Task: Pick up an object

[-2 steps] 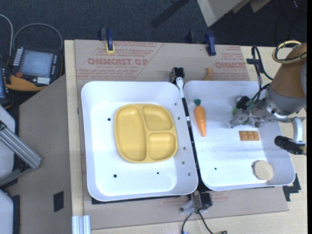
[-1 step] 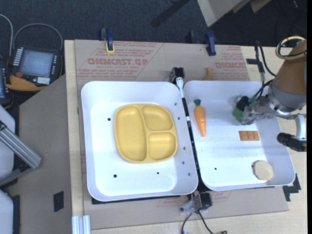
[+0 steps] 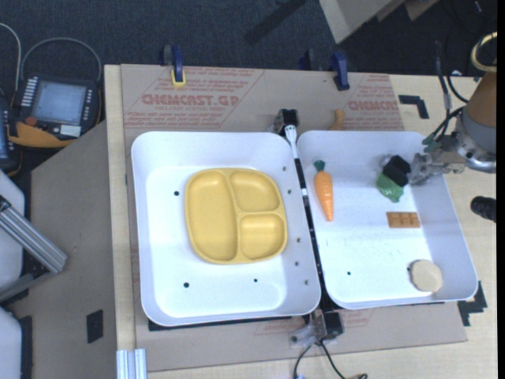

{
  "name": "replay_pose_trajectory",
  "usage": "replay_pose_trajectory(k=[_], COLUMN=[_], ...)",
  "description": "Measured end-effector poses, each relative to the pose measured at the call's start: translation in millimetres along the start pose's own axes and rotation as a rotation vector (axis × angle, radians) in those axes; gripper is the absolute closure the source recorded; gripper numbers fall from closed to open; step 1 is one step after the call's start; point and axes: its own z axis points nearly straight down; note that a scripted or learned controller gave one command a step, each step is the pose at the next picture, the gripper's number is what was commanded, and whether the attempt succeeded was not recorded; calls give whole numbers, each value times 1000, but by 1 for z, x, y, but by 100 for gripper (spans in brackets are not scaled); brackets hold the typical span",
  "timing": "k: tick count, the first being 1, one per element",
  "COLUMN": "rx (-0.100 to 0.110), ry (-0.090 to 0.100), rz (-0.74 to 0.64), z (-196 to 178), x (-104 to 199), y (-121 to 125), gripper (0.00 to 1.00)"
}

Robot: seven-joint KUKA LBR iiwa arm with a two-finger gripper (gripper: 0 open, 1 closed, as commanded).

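I see the gripper (image 3: pixel 397 172) low in the right bin (image 3: pixel 371 279), at the green object (image 3: pixel 389 185); whether it's gripped, I cannot tell. The carrot (image 3: pixel 323 195) lies left.

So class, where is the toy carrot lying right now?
The toy carrot lies in the right bin, close to its left wall, beside the bin holding the yellow divided plate. The green object lies to its right.
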Motion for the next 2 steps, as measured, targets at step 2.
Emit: replay_pose_trajectory(k=[2], rx=[-1], ry=[0], rz=[-1], z=[-113], x=[-6], y=[-5], gripper=[100])
